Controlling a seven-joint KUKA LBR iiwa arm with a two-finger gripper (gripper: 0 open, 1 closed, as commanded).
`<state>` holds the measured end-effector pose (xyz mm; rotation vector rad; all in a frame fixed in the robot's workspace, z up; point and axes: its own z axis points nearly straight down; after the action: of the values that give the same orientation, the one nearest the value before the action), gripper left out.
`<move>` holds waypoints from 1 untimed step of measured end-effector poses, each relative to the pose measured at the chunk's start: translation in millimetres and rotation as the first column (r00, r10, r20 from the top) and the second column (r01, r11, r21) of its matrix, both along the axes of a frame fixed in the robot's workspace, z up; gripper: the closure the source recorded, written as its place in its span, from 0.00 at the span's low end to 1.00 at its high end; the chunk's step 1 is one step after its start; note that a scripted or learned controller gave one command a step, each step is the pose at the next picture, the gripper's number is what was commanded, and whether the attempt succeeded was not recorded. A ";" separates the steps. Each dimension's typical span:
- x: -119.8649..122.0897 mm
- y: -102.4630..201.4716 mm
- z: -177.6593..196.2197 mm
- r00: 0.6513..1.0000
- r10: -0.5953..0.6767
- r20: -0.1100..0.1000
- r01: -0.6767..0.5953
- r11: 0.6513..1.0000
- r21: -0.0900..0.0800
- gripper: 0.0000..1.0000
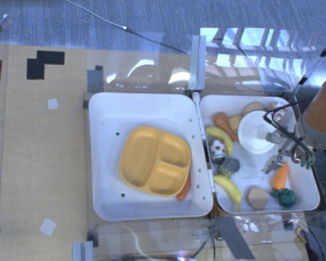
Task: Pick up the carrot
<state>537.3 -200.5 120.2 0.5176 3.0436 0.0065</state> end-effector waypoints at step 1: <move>-4.3 -1.1 -21.6 0.998 -0.056 -0.032 0.056 0.998 0.001 0.00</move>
<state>533.0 -201.6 98.6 0.6092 3.0588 -0.0007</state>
